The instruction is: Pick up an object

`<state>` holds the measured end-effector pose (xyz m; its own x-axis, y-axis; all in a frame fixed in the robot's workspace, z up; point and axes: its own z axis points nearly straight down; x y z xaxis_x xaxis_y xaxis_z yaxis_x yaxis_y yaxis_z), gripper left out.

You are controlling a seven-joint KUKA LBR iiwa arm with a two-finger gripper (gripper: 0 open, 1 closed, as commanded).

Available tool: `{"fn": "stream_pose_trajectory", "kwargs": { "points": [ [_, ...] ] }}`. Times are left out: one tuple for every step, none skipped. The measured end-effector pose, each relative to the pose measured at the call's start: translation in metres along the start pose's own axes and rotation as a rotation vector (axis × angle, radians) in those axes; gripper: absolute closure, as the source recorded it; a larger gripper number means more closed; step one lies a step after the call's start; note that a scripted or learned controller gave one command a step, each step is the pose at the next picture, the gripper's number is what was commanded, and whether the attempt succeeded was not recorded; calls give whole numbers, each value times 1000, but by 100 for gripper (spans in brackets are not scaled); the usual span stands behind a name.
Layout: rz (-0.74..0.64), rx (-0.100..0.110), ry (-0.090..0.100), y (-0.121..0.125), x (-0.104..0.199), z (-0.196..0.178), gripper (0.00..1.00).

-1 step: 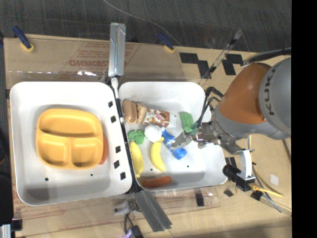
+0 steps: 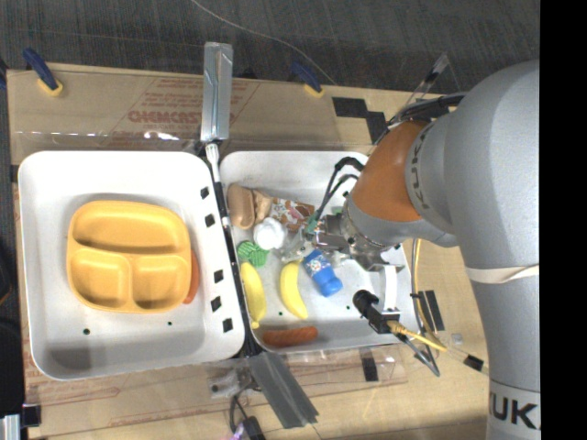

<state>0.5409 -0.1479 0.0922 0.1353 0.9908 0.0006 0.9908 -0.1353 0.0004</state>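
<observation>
My gripper [image 2: 323, 238] hangs low over the middle of the right bin [image 2: 275, 165], coming in from the right under the orange-banded wrist. Just below it lies a blue cylinder [image 2: 325, 278] with a white patterned end, close to the gripper; whether they touch I cannot tell. To its left lie two yellow bananas [image 2: 293, 291] [image 2: 252, 292]. A white round object [image 2: 269, 236] and a green piece [image 2: 252, 253] sit left of the gripper. A brown bread-like item [image 2: 240, 205] and a colourful packet [image 2: 295, 214] lie at the back. A reddish sausage [image 2: 290, 335] rests along the front wall.
The left bin [image 2: 55, 177] holds a yellow compartment tray [image 2: 131, 253]. A metal divider bar [image 2: 216, 90] stands between the bins at the back. The big grey arm [image 2: 486, 181] covers the right bin's right side.
</observation>
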Motion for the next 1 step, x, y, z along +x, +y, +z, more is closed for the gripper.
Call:
{"fn": "stream_pose_trajectory", "kwargs": {
  "points": [
    [-2, 4, 0, -1, 0, -9, 100]
  ]
}}
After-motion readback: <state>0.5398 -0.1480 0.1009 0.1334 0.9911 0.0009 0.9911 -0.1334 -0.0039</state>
